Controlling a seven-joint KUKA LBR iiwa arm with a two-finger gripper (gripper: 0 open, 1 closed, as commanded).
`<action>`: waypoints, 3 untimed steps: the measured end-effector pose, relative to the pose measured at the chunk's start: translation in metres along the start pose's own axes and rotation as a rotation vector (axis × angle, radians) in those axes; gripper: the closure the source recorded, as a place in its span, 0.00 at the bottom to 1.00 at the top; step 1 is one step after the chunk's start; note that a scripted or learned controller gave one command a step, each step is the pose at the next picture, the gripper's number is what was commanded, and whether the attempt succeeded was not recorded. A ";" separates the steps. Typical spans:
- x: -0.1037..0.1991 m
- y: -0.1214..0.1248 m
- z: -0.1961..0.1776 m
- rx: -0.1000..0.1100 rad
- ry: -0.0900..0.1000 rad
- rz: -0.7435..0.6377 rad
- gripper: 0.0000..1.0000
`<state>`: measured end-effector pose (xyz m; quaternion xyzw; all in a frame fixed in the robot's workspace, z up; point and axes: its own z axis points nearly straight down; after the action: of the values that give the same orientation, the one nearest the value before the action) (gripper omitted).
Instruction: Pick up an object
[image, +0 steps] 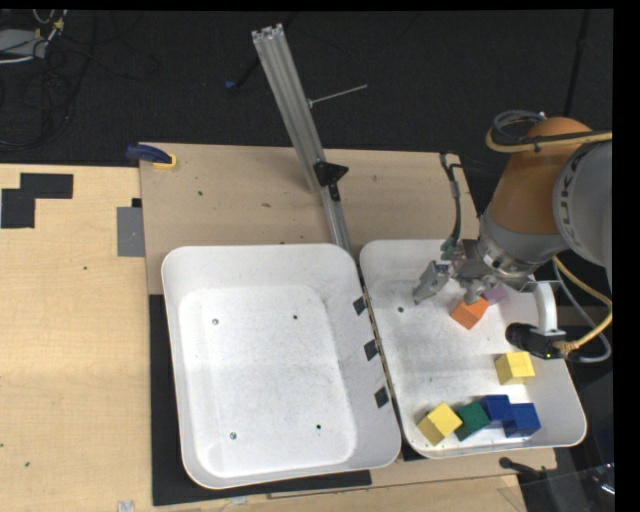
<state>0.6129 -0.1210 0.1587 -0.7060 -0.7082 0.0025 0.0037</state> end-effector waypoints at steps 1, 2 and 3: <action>-0.005 -0.007 0.048 0.000 0.000 0.004 0.00; -0.004 -0.006 0.068 -0.007 -0.001 0.004 0.00; -0.005 -0.007 0.058 -0.006 0.000 0.010 1.00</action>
<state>0.6057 -0.1260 0.1009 -0.7094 -0.7048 0.0006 0.0016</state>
